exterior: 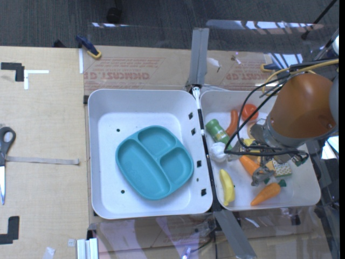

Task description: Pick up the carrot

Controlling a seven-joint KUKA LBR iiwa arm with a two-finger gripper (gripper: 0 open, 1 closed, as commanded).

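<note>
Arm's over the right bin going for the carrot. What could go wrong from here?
1. Several orange pieces crowd the right bin: a carrot near the front wall, another orange piece and a slim one. The gripper sits among them and may close on the wrong one.
2. Cables loop across the bin by the wrist and might snag.
3. The banana lies close and may get nudged.

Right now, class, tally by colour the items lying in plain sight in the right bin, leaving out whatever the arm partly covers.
Orange: 3, carrot, chunk, slim piece
Red: 1, round piece
Green: 1, cylinder
White: 1, lump
Yellow: 1, banana
Total: 7
</note>
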